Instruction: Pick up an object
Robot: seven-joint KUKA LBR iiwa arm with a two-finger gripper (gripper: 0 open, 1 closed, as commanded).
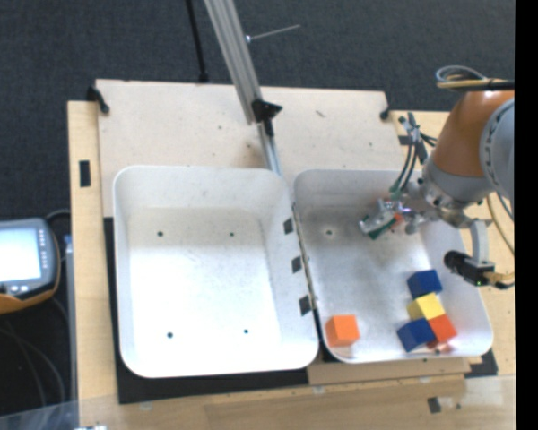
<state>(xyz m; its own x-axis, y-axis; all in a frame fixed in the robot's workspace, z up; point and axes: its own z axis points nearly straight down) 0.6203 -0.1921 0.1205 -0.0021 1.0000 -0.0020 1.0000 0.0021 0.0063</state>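
The pincer [382, 219] is seen over the right bin [341, 195]; its state cannot be told. Nearest the front wall lies an orange cube [343, 329]; blue, yellow and red blocks [425, 316] are clustered at the right.

Handheld screen [13, 262] (left), aluminium rail [238, 56]

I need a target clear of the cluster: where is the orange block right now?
The orange block sits alone in the right bin, near its front-left corner beside the divide between the bins, well left of the blue, yellow and red blocks.
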